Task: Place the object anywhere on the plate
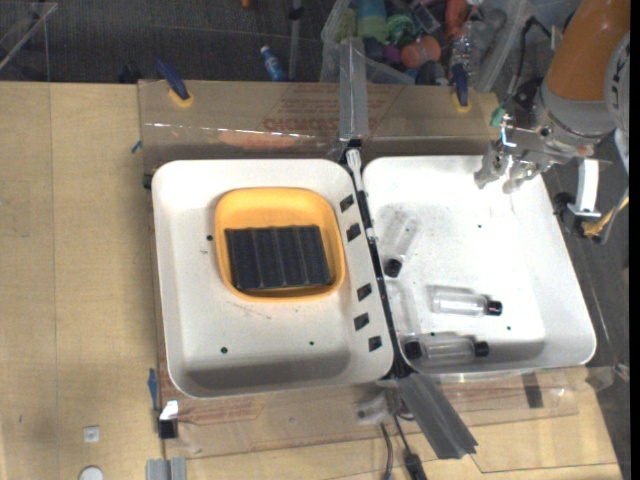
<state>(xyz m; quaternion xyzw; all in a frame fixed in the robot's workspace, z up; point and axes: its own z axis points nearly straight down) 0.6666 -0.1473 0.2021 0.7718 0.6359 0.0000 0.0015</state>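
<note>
- Sitting in the left white bin [185,298]: orange rounded-square plastic plate [232,213], carrying a dark grey ribbed rectangular block [278,258] on its lower half.
- Lying in the right white bin [520,258]: three clear plastic vials with black caps.
- Resting near the divider at roughly 9 o'clock of that bin: first clear vial [397,240], tilted, cap pointing toward 7 o'clock.
- Lying near the bin's middle, toward 5 o'clock: second clear vial [462,302], roughly horizontal, cap pointing to 3 o'clock.
- Lying along the front wall at 6 o'clock: third clear vial [443,348], horizontal, cap at 3 o'clock, just below the second one and apart from it.
- None of the vials touching the plate.
- Hovering over the right bin's 1 o'clock corner: two-finger gripper [505,173] under the grey arm with orange band [588,43].
- Nothing showing between the fingers; finger spread too small and blurred, cannot tell wide or narrow.
- Well apart from all three vials.
</note>
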